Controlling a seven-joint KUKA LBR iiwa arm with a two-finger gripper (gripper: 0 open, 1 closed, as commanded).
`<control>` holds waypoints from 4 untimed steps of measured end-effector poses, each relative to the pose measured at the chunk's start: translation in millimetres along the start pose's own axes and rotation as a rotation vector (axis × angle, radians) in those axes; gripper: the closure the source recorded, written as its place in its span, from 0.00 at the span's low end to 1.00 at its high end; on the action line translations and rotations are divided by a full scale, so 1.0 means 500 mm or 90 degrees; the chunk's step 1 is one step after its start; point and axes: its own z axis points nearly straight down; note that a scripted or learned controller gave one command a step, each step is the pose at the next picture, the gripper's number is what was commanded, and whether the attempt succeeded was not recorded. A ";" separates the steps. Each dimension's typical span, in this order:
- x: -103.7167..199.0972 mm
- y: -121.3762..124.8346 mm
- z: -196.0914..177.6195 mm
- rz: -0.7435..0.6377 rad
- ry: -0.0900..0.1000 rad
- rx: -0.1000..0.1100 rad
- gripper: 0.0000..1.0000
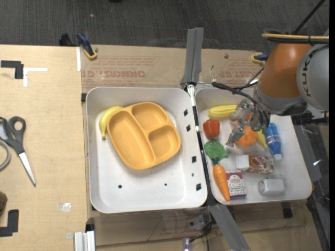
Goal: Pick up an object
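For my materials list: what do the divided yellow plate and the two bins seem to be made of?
The divided yellow plate looks like moulded plastic with a matte finish: even colour, rounded rims, soft dull sheen. The shallow white left bin and the shallow white right bin seem to be thin plastic or painted metal, smooth and semi-gloss; the view leaves this open.

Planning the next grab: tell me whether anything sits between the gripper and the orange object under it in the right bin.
Nothing visible does. The gripper hangs right at the orange object. A blue bottle lies close beside it, and a red pepper on the other side.
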 end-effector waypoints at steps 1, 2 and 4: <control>0.078 -0.055 0.003 -0.057 0.003 0.000 0.00; 0.033 -0.005 0.002 -0.045 0.001 -0.001 0.00; 0.041 -0.004 0.003 0.022 0.002 0.000 0.00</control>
